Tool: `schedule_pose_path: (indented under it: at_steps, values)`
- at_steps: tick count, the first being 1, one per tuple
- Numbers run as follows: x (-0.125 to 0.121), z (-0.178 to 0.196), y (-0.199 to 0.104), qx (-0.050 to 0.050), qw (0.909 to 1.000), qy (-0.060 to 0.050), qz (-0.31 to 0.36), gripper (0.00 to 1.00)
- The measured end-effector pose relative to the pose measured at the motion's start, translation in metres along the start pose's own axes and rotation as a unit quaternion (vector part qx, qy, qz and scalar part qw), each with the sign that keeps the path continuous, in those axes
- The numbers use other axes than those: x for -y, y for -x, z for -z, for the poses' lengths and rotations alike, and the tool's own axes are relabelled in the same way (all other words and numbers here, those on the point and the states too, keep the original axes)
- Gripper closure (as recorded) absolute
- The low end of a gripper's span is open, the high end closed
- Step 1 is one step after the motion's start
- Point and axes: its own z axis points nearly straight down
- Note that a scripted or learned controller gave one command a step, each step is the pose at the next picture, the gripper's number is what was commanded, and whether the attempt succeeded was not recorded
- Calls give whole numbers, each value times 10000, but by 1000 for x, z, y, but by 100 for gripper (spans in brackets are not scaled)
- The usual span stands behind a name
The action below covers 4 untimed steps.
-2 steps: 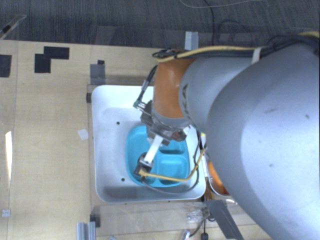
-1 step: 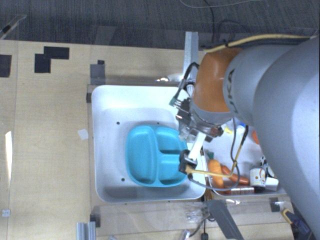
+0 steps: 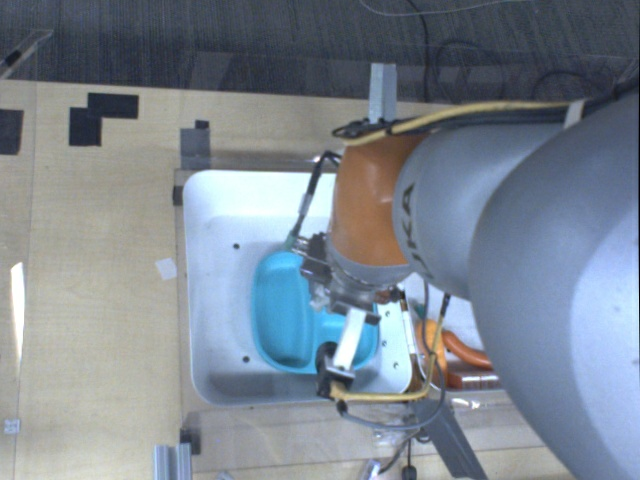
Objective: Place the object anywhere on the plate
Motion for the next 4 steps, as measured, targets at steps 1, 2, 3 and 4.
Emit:
schedule_pose_path:
  at_steps: [1,2,3,4]
  values:
    - [25,-22,-65,8,9987,-5,-512,100]
    - [-35,50,-86,-2,9996,8,-296,100]
    - [-9,198,-71,-14,9950,16,-1002,100]
    - [24,30,-64,7,9987,-4,-506,100]
